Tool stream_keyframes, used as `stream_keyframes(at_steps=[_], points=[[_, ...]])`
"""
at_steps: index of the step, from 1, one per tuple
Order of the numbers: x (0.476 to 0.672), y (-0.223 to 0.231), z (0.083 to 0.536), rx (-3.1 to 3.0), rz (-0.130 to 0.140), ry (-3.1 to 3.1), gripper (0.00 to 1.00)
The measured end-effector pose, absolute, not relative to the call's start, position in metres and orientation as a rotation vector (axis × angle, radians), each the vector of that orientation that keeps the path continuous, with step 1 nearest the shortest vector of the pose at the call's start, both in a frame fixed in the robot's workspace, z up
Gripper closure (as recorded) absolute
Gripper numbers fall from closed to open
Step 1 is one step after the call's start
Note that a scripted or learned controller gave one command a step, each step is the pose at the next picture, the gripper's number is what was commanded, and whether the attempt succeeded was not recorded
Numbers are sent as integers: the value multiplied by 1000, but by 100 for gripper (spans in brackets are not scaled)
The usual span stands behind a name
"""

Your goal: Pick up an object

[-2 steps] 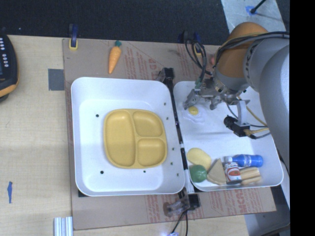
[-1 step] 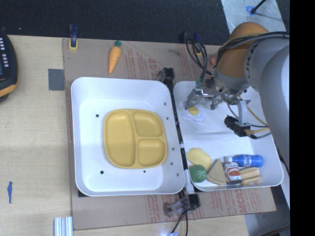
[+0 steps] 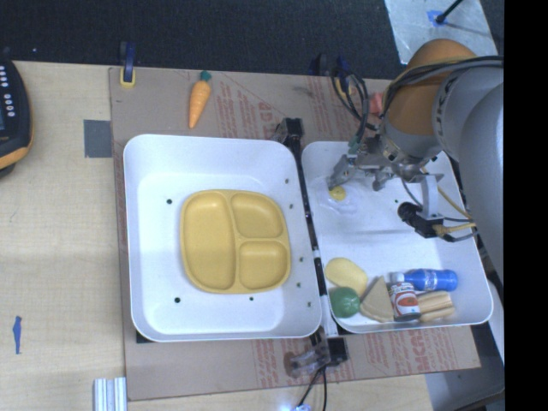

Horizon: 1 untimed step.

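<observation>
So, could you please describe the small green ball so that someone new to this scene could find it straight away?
Start at the right-hand shallow white bin and go to the cluster along its near edge. The small green ball sits at that cluster's left end, just below the pale yellow oval piece. It is the only green, round thing there.

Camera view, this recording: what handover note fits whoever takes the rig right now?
Pincer: low in the right bin, just above a small yellow piece; grip state unclear.
Things: blue bottle, small can, green ball and yellow food pieces along that bin's near edge; yellow divided tray in the left bin.
Done: nothing visibly lifted.
Left: grasp and raise one object.
</observation>
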State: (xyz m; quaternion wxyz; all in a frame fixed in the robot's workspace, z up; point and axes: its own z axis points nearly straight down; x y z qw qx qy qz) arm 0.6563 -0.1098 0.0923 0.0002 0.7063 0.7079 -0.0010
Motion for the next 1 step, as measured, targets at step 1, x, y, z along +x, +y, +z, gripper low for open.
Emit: stream_keyframes(at_steps=[1], points=[[657,-110,104,2215,-4,2226,100]])
